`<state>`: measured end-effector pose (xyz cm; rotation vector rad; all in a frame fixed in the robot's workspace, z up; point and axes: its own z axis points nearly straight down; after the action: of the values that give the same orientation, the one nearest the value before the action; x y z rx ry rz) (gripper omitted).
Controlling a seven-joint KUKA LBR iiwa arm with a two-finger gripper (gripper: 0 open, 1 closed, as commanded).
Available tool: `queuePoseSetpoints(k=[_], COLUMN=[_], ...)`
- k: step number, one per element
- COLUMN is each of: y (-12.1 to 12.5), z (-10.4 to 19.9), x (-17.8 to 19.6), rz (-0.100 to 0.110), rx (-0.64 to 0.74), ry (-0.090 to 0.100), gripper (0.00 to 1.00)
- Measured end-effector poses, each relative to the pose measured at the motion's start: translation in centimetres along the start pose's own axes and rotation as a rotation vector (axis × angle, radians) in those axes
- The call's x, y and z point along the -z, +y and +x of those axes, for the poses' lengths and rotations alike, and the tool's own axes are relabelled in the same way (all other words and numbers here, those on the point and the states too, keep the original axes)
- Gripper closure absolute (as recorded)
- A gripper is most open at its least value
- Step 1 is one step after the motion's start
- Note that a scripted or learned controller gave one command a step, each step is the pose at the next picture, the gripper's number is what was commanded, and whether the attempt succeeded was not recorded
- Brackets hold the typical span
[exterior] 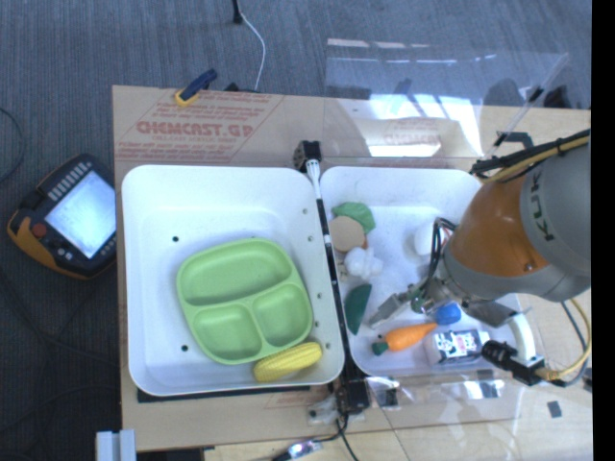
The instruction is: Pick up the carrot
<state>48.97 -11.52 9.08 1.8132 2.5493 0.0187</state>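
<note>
A toy carrot lies on its side near the front wall of the right bin, leafy end to the left; it looks light, stiff and smooth, best pinched across its thick orange middle. The gripper hangs just above it, fingers spread, nothing between them; a green divided plate and corn cob sit in the left bin.

The arm is cut off by the frame's right edge. Part of the right bin is covered by it. The gripper is too blurred and small for its state to be told.
</note>
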Motion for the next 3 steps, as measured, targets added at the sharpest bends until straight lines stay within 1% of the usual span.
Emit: queuePoseSetpoints(k=[1,2,3], y=[0.9,-0.5,0.2], z=[3.3,1.1,1.3], x=[9.6,1.3,0.0], rz=[0.012,0.022,0.009], rx=[0.006,0.483,0.835], ry=[0.000,0.012,0.004], gripper=[0.00,0.00,0.00])
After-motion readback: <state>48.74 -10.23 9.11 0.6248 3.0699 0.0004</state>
